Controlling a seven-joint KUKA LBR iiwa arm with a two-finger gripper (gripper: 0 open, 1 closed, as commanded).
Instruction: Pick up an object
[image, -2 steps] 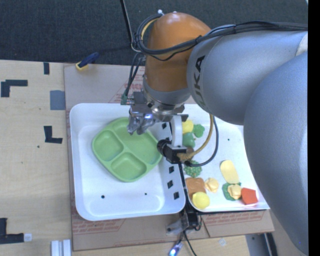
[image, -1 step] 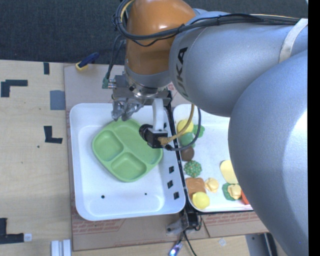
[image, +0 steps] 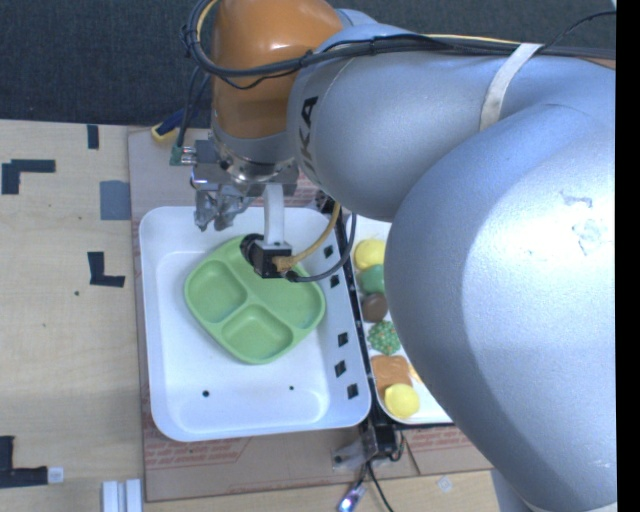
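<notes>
Nearest the camera, the bulky grey arm (image: 500, 250) covers most of the right bin (image: 425, 412), where a few small pieces show along its left edge: a yellow ball (image: 402, 401), an orange piece (image: 390, 370), a green speckled piece (image: 384, 338) and another yellow piece (image: 369, 252).

Beyond these, in the left bin (image: 170, 300), a green divided tray (image: 255, 305) lies flat a little above the bin's middle, tilted diagonally. It is the likeliest thing to pick.

Farther back, the end effector (image: 218, 212) hangs over the bin's far wall, just beyond the tray's far corner. Its fingers look slightly parted with nothing between them, though the metal parts crowd together there and the gap is hard to read. A black fitting (image: 268, 256) on a white stem sits at the tray's far edge.

A shallow tray gives little to pinch from above, so the step would go best by straddling the raised rim at the far corner, one finger inside and one outside, then closing before lifting slowly.
</notes>
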